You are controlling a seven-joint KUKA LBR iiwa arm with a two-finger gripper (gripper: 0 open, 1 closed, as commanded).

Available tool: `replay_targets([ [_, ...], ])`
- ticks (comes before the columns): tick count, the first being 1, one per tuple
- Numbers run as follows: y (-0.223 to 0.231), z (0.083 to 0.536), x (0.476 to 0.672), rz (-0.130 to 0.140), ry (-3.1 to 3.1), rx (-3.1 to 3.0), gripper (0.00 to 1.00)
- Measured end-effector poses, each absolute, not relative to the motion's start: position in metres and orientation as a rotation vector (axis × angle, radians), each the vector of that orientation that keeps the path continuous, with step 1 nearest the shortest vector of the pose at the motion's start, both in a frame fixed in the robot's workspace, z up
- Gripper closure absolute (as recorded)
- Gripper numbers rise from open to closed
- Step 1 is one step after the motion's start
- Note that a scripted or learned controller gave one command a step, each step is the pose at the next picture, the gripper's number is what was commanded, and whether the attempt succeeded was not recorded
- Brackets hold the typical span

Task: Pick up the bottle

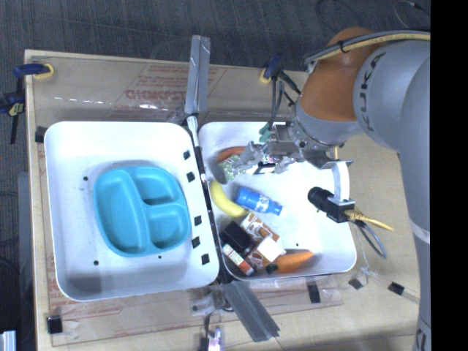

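Note:
The bottle (258, 201) is blue with a white label and lies on its side near the middle of the right bin (330, 248). My gripper (268, 156) hangs over the far part of that bin, up and slightly right of the bottle and apart from it. It sits close to a crinkly green and silver packet (234, 169). Nothing from the bin shows in its grasp.
A banana (224, 199) lies just left of the bottle by the bin divider. A red-orange item (232, 153) sits at the far left corner. Small boxes (251, 244) and an orange carrot-like piece (295, 260) crowd the near edge. The left bin (66, 269) holds a blue divided tray (142, 209).

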State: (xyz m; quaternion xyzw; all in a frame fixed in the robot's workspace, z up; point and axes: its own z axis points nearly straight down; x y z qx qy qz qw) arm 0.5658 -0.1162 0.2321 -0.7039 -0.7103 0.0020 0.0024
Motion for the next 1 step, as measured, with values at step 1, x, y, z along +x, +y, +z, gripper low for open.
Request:
replay_targets([
  [1, -0.1248, 0.1153, 0.5636, -0.015, -2.035, -2.407, 0.00],
])
